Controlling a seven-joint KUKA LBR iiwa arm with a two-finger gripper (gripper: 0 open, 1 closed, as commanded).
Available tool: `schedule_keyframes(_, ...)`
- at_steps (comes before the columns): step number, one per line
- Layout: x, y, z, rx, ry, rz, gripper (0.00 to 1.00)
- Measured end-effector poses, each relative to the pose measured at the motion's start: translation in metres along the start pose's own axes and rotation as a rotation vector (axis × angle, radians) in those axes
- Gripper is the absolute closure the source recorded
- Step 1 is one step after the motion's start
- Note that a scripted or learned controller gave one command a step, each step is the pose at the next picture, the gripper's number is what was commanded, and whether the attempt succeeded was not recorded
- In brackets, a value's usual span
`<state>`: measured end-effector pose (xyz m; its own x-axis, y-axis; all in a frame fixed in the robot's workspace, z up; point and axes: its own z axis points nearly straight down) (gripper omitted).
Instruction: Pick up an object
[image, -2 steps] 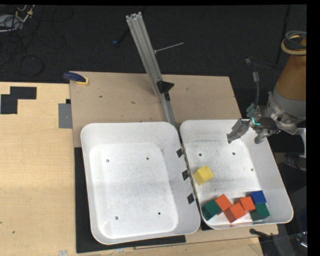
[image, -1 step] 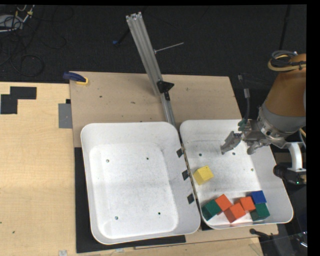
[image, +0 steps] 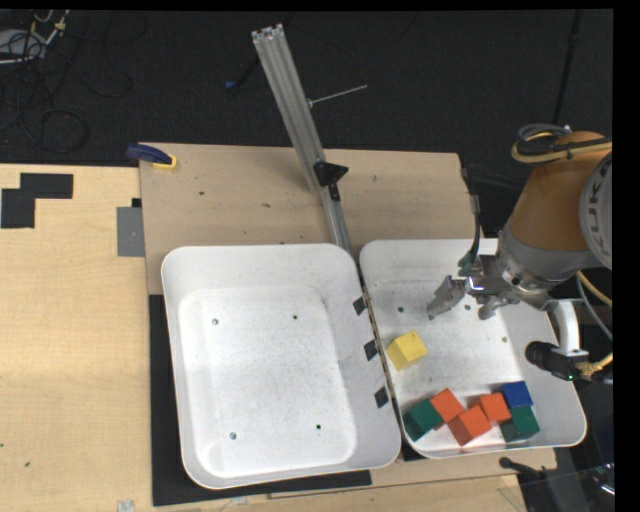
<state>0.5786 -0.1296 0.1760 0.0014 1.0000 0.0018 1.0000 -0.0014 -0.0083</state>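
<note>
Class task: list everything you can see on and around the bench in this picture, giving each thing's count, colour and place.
Bins: 2, white, side by side on the bench; left bin, right bin.
Yellow block: 1, right bin, near its left wall.
Orange blocks: 3, right bin, near edge.
Green blocks: 2, same cluster, at its ends.
Blue block: 1, same cluster.
Metal rail: 1, grey, slanting behind the bins.
Gripper: 1, grey, over the right bin, fingers spread, holding nothing.

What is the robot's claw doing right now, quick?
Gripper: open, holding nothing, up over the right bin, away from the blocks.
</note>
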Motion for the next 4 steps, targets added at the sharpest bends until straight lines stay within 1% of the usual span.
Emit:
schedule_keyframes(1, -0.002, -0.001, 0.063, -0.003, -0.001, 0.002, 0.0)
schedule_keyframes(2, -0.004, -0.001, 0.051, -0.004, -0.001, 0.008, 1.0)
schedule_keyframes(3, 0.0, 0.006, 0.005, -0.01, -0.002, -0.001, 1.0)
schedule_keyframes(4, -0.004, 0.007, -0.037, -0.01, -0.002, -0.001, 1.0)
